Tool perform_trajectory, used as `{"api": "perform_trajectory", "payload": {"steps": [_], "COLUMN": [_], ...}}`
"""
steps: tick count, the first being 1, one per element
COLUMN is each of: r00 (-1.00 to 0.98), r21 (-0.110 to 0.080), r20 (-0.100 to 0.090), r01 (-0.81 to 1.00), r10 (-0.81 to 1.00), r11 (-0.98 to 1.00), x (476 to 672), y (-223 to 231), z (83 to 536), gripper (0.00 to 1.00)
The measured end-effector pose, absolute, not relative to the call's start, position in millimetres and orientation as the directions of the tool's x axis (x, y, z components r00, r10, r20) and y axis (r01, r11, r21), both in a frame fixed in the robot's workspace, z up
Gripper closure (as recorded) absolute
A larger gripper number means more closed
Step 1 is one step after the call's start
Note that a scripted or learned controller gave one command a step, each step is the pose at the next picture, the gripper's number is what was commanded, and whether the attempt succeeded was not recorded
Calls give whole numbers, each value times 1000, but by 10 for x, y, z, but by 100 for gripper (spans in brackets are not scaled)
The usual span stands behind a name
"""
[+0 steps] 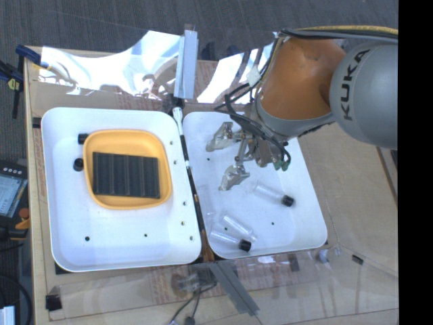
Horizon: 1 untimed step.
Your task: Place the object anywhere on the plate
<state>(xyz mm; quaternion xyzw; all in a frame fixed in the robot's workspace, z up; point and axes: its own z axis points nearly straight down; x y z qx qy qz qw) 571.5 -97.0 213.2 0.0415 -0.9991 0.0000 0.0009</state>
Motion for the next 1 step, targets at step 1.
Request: {"api": "perform_trajectory", "payload": {"steps": [1], "r00": [-998], "r21": [-1], "r20": [-2], "r01": [-67], "r10": [-67], "r11": [998], "x": [5689], "y": [-1158], "z": [2383], "gripper": [0]}}
